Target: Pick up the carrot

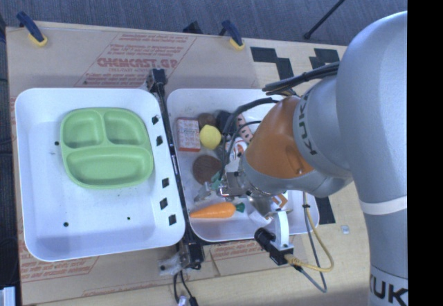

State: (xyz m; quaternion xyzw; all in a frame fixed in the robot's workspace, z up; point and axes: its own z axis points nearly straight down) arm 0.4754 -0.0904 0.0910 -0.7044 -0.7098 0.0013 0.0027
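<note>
- Carrot (214, 212) lying flat near the front wall of the right bin (228, 234), green tip pointing right, untouched.
- Gripper (232, 189) low over the right bin, just above the carrot; open or shut, cannot tell.
- Yellow ball (210, 136) and brown round thing (205, 168) further back.
- Green divided plate (106, 147) resting in the left bin (41, 228).

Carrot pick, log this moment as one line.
carrot: lying at right bin near edge | gripper: just above carrot, grasp not visible | green plate: left bin
</note>
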